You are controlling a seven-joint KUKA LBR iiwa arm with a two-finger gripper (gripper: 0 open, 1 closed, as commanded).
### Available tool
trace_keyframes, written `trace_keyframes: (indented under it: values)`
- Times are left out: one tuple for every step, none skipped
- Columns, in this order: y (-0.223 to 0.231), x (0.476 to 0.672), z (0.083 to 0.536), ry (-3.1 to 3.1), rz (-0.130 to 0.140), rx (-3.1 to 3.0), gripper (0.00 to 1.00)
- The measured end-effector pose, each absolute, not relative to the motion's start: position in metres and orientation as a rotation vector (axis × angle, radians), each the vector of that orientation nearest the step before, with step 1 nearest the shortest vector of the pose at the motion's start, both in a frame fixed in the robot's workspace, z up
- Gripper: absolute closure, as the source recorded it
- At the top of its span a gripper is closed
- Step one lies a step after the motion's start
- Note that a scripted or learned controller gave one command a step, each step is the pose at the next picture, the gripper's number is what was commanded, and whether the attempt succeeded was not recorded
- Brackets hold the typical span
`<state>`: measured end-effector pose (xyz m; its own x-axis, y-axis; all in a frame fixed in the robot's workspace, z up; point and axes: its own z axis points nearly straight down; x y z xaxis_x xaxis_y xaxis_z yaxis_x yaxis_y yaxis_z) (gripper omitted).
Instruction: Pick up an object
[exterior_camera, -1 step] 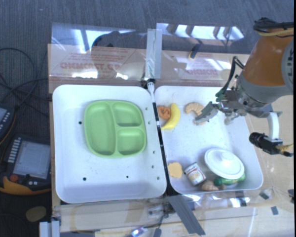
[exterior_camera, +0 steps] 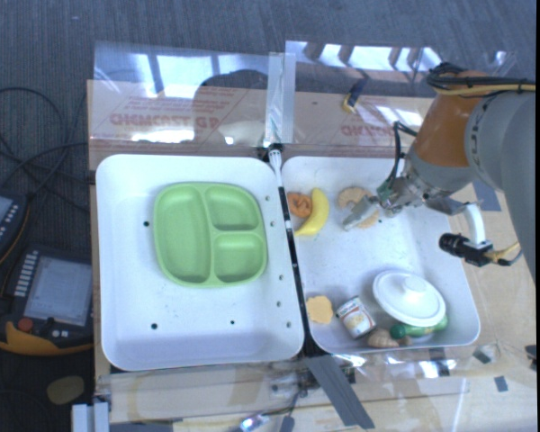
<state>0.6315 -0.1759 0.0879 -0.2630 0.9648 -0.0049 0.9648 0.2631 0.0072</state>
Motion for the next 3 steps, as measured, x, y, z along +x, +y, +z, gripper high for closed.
trace_keyframes:
  values:
    - [-0.187, 0.666, 0.087, 2.535, 0.005, 1.853, 0.00]
    - [-0.185, 0.668, 0.095, 2.533, 0.009, 1.849, 1.00]
    - [-0.132, 0.669, 0.183, 2.506, -0.001, 1.899, 1.00]
